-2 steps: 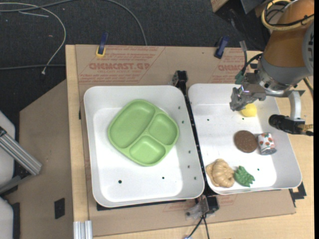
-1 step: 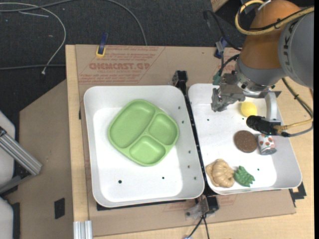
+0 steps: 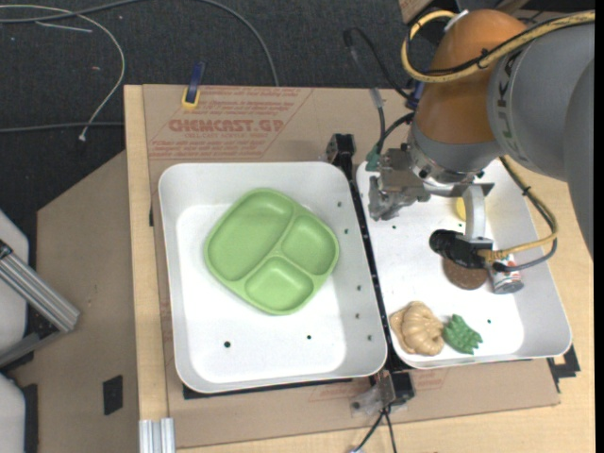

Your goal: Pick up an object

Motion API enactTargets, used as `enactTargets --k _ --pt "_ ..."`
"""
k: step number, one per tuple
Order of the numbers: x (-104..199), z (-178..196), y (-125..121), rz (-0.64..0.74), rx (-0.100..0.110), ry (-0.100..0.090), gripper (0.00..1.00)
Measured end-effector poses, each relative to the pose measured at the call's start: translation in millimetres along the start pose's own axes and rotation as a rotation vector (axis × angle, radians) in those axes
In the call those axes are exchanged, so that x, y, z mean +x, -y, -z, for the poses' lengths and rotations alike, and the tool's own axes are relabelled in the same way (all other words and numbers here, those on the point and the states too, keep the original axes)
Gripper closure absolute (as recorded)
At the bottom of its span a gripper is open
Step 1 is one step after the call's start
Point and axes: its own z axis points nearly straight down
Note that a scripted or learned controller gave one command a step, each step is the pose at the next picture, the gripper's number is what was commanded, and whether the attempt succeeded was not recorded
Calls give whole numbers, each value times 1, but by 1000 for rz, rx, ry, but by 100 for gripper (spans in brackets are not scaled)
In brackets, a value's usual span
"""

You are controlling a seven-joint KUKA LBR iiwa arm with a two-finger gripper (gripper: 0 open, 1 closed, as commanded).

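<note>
My gripper (image 3: 385, 204) hangs over the near-left part of the right bin (image 3: 538, 333), close to the wall between the two bins, and I see nothing held in it. At the front of that bin lie a tan lumpy object (image 3: 418, 327) and a small green leafy object (image 3: 462, 334), side by side. A brown round object (image 3: 463, 274) sits in the middle of the bin, partly covered by the arm's hardware. A bit of something yellow (image 3: 460, 207) peeks out behind the wrist.
A green divided plate (image 3: 272, 249) lies in the middle of the left bin (image 3: 189, 347). Both bins rest on a cardboard sheet (image 3: 226, 111). The arm's grey and orange body (image 3: 491, 74) covers the back of the right bin.
</note>
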Motion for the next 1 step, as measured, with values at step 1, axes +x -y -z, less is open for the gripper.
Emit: enactTargets --k 1 --pt "50 15 -1 1 -6 0 100"
